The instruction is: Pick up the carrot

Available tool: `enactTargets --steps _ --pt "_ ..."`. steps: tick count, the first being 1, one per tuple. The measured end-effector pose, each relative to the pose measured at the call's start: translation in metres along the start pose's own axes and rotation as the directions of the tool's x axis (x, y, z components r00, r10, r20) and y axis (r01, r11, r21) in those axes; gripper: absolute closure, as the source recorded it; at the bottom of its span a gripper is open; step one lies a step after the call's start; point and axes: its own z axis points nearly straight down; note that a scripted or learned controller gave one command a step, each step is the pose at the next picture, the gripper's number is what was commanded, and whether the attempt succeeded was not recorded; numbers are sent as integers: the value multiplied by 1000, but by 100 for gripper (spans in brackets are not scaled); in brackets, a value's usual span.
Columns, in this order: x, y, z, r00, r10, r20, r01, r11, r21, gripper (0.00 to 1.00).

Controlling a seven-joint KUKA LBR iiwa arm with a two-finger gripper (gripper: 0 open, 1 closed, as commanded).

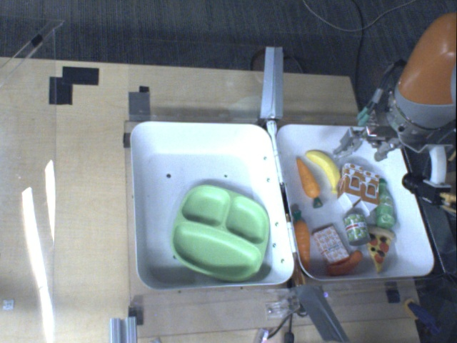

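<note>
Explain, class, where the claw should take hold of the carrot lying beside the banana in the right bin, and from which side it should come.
Grip the carrot across its thick middle, coming straight down from above. It lies flat, long axis running roughly up the picture, so the fingers should close across its narrow width. The banana sits close on its right, leaving little room there; the left side looks freer.

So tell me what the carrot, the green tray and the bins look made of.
Carrot: likely moulded plastic toy, smooth uniform orange. Green tray: probably plastic, soft sheen on its rounded compartments. Bins: matte white, plastic or painted metal; can't tell which.
</note>
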Motion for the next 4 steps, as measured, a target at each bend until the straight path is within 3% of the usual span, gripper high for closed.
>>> enactTargets --steps 1,2,3,4 --pt "32 14 73 989 -148 0 148 989 0 0" --pt "29 16 127 996 -86 0 86 996 -4 0" --pt "28 13 147 983 -182 1 182 983 -8 0" --pt "29 16 137 983 -184 0 184 983 -12 100"
